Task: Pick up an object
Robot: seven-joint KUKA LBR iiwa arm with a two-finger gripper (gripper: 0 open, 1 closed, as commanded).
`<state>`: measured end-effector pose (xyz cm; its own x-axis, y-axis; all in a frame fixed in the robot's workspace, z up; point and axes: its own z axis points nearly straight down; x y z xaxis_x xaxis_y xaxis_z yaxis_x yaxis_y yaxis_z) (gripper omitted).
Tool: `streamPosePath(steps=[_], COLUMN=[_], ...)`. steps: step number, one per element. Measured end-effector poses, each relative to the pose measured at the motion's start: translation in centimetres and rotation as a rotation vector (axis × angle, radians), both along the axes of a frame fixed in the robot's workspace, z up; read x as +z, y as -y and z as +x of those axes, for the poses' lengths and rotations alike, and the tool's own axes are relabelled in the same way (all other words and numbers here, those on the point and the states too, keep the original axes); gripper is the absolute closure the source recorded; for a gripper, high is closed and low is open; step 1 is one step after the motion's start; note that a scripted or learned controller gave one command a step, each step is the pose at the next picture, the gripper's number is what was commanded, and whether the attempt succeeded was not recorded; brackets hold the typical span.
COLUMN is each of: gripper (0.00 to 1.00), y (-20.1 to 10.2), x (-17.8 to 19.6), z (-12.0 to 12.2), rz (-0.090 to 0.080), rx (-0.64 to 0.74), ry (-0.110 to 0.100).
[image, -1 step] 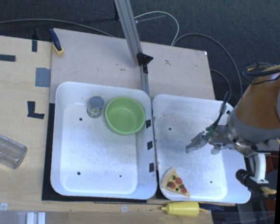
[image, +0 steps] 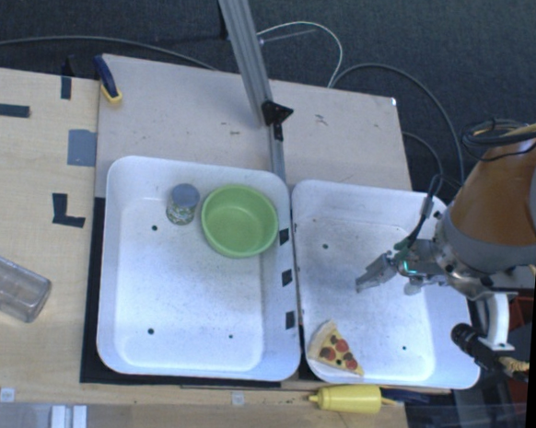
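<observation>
Yellow mustard bottle (image: 346, 397) lies on the tabletop's front edge, just outside the right bin (image: 379, 208). Inside that bin's front-left corner sits a pizza slice (image: 335, 347), likely the nearest target and not yet lifted. Hand (image: 374, 275) hovers above mid-bin, whether spread I cannot tell. Open floor surrounds it; the slice hugs the wall.

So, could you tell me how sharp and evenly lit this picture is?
Camera view: light is even, with soft shadows; the bowl and pizza slice are fairly sharp; the tool is slightly blurred; the right bin shows no harsh glare.
</observation>
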<state>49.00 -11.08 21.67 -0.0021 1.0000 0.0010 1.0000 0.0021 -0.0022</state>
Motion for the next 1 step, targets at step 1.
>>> streamPosePath(steps=[1], gripper=[0.0], y=[-0.06], x=[-4.66], z=[0.61], rz=[0.0], rx=[-0.001], ry=[-0.005])
